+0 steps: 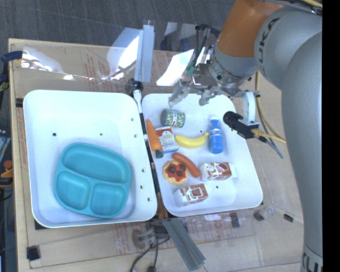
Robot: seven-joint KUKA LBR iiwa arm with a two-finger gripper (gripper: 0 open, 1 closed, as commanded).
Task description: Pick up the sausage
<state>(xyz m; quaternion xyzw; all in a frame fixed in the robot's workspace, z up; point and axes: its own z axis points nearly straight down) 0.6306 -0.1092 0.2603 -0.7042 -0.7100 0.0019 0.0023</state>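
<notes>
The sausage [186, 164] is a small red-orange link lying slantwise in the right bin [246, 188], just right of a pizza slice [175, 173]. My gripper [190, 98] hangs above the far end of that bin, its two fingers spread apart with nothing between them. It is well up and back from the sausage, roughly over the green can [173, 118].
Also in the right bin: a carrot [153, 136], a banana [191, 140], a blue bottle [216, 137], a small carton [168, 141] and two brown-and-white packets [216, 171] [192, 194]. The left bin [45, 112] holds a blue divided tray [92, 179].
</notes>
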